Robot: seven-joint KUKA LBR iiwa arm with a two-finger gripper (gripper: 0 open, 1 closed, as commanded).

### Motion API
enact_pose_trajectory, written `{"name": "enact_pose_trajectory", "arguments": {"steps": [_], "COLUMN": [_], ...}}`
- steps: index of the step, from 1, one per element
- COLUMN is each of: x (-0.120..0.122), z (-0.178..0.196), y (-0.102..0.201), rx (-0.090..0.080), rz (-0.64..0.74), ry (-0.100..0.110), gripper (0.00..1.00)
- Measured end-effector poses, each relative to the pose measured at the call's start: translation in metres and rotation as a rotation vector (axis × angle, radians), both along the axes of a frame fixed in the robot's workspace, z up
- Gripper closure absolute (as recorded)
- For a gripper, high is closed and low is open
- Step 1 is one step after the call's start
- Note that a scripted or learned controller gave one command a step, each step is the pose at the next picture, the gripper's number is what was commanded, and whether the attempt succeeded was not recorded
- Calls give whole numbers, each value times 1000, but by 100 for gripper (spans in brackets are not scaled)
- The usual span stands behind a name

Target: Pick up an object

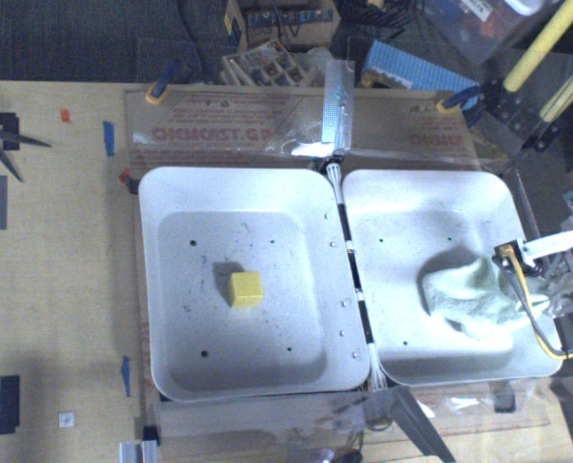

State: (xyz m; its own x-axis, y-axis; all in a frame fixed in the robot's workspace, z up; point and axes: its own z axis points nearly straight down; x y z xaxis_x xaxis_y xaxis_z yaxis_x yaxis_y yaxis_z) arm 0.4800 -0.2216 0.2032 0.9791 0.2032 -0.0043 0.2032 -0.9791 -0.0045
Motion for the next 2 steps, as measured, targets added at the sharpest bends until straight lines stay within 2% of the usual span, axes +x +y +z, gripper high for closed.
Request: {"name": "enact_pose_trajectory", "arguments": {"steps": [1, 2], "x": [-1, 0], "z": [-12, -2], "y": [0, 0], "rx": [0, 1], "rz": [-2, -1], "ry": [-1, 1], "gripper": [100, 100]}}
